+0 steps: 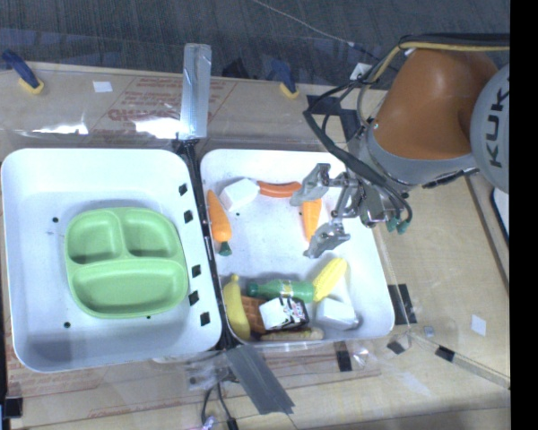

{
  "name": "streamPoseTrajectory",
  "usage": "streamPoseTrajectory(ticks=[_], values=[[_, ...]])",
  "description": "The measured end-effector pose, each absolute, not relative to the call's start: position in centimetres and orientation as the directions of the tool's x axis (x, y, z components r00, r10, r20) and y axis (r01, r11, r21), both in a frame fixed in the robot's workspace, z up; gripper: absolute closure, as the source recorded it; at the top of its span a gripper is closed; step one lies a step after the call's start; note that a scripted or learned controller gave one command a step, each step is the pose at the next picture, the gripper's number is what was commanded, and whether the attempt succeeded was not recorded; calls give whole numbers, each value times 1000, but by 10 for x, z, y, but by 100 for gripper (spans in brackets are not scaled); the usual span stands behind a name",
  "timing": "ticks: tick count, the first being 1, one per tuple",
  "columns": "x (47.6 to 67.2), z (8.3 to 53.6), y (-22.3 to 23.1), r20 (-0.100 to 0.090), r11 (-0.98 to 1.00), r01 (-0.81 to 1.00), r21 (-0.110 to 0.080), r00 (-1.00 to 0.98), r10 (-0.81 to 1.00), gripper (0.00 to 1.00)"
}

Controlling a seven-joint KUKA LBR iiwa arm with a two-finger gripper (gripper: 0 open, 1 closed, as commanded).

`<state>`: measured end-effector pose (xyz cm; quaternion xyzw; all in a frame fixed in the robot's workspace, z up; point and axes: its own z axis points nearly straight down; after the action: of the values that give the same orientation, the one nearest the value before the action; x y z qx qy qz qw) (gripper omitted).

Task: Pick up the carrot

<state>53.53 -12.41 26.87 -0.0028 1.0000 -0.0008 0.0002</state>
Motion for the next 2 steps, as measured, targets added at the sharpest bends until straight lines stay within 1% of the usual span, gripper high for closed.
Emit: streamPoseTrajectory(ticks=[1, 2], values=[[580, 179, -157, 9, 996, 93, 1, -996, 93, 0], [606, 90, -151, 5, 969, 247, 1, -969, 247, 0]])
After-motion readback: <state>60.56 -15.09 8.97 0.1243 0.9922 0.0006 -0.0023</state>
